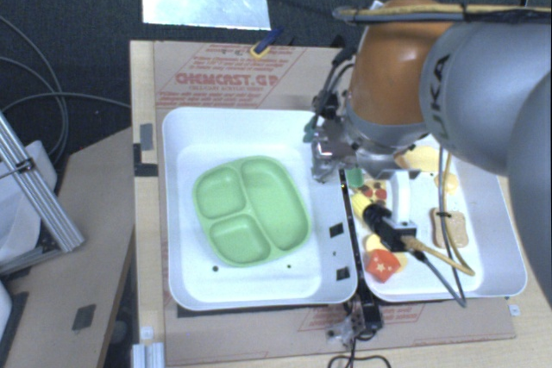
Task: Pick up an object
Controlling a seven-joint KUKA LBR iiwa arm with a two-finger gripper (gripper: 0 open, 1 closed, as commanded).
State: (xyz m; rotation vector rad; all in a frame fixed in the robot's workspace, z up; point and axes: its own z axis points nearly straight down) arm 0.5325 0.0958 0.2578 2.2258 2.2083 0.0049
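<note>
Presently, the task is not yet accomplished, with no object seen in the grasp. Arm (448, 73): grey with an orange band, reaching in from the right and covering the far part of the right bin (509, 271). Gripper (326, 152): low over the divide between the two bins, at the far-left corner of the right bin; whether it is wide, narrow or holding anything cannot be told from this angle. Candidate objects, right bin: red toy piece (384, 265) at the near-left corner; tan slice (451, 228) to its right; yellow piece (423, 158) farther back, partly under the arm. Left bin (185, 142): one green divided plate (252, 209), lying flat near the middle. Remaining, by judgement: secure one object and lift it clear of its bin.
</note>
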